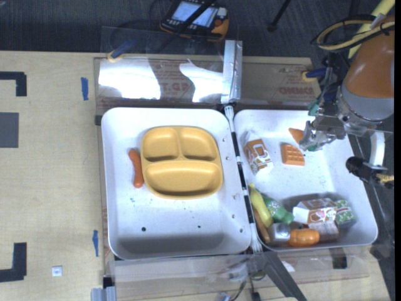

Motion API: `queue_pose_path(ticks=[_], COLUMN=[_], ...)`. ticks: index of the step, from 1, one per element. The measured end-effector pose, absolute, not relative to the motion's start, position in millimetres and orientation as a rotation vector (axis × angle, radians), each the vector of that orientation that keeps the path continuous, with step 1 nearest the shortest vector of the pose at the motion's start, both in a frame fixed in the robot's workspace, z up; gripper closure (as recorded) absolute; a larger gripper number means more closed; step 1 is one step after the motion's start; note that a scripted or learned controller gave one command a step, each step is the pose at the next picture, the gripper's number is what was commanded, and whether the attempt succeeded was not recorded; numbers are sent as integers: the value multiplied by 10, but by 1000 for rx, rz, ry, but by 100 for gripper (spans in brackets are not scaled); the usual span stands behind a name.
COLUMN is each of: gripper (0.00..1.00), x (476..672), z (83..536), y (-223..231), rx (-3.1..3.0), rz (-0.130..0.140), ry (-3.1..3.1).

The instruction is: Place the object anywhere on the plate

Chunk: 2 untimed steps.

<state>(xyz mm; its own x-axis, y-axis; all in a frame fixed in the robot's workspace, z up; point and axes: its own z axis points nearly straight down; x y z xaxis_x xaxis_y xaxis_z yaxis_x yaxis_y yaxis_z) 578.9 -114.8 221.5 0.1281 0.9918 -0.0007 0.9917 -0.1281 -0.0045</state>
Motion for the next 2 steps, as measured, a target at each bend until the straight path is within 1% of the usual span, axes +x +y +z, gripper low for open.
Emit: queue_pose_path(ticks=[1, 2], gripper=[100, 100], x=[5470, 5684], z=[2043, 2302], y=[-473, 197], rx=[-2247, -2483], rz=[3, -1], ry=[-2191, -1927])
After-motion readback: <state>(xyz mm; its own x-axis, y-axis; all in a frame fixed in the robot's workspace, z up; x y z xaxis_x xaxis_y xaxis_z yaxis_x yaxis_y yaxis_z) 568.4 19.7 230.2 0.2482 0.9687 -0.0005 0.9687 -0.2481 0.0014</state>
